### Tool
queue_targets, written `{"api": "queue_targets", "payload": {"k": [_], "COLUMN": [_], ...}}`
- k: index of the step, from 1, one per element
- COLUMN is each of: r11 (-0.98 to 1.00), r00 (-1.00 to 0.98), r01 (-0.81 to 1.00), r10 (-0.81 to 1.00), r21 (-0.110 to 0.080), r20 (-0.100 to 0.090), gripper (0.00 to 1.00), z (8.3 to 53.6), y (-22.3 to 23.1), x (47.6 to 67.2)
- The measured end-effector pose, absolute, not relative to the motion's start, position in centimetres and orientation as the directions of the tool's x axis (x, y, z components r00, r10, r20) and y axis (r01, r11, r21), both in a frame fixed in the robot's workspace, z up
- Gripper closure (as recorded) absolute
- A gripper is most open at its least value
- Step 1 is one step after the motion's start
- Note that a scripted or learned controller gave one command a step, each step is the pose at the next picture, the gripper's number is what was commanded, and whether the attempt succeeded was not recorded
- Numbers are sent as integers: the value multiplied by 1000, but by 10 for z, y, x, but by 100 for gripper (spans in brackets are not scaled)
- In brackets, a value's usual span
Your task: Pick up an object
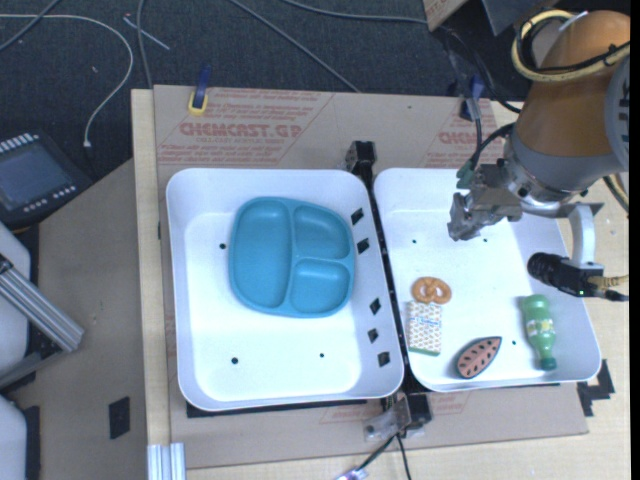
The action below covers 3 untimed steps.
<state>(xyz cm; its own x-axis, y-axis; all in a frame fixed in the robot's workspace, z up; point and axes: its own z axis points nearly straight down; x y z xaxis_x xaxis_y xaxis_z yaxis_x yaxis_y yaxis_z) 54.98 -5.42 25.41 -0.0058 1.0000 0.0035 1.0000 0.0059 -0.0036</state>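
In the right bin (430,193) lie a small brown pretzel (431,290), a pale patterned packet (425,328) just below it, a brown oval piece with dark spots (478,357) near the front edge, and a green bottle (538,331) at the right side. My gripper (468,218) hangs over the upper middle of the right bin, above and slightly right of the pretzel, with nothing seen between its fingers.
The left bin (200,298) holds a blue divided plate (292,256). A row of black clips runs along the seam between the two bins. Cables lie on the dark floor behind the bench, and cardboard (250,123) lines the benchtop.
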Motion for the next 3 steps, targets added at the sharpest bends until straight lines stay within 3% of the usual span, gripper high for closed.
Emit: {"api": "queue_targets", "payload": {"k": [3], "r11": [5], "r00": [-5], "r01": [1000], "r10": [1000], "r21": [-5], "r20": [2], "gripper": [100], "z": [232], "y": [86], "x": [511]}}
